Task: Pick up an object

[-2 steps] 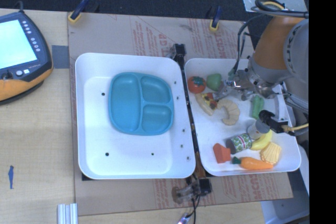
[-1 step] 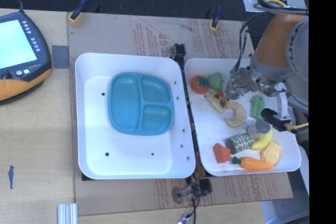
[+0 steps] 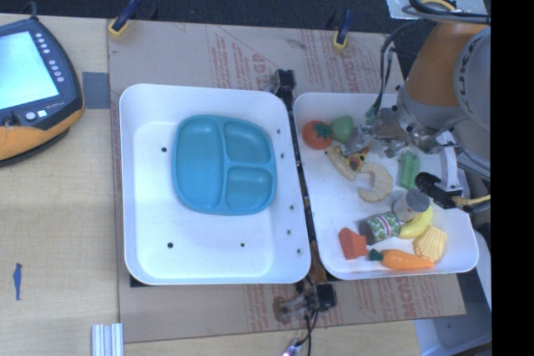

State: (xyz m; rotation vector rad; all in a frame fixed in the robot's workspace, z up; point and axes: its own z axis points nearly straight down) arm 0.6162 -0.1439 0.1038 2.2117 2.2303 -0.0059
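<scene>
The right white bin (image 3: 327, 204) holds several toy foods. At its back left lie a red tomato (image 3: 315, 134) and a green piece (image 3: 342, 127). A beige curved piece (image 3: 376, 183) rests in the middle, with a green cucumber (image 3: 408, 169) to its right. Nearer the front are a small can (image 3: 381, 225), a banana (image 3: 420, 223), a red chunk (image 3: 351, 243), a carrot (image 3: 402, 261) and a yellow piece (image 3: 430, 243). My gripper (image 3: 360, 144) reaches down into the back of this bin, just right of the green piece and above the beige one.
The left white bin (image 3: 146, 254) carries a blue divided plate (image 3: 224, 164). An orange-edged tablet (image 3: 29, 87) lies on the bench at far left. Clamps (image 3: 123, 17) hold the cardboard sheet at the back. The grey and orange arm (image 3: 438, 71) overhangs the right bin's back right corner.
</scene>
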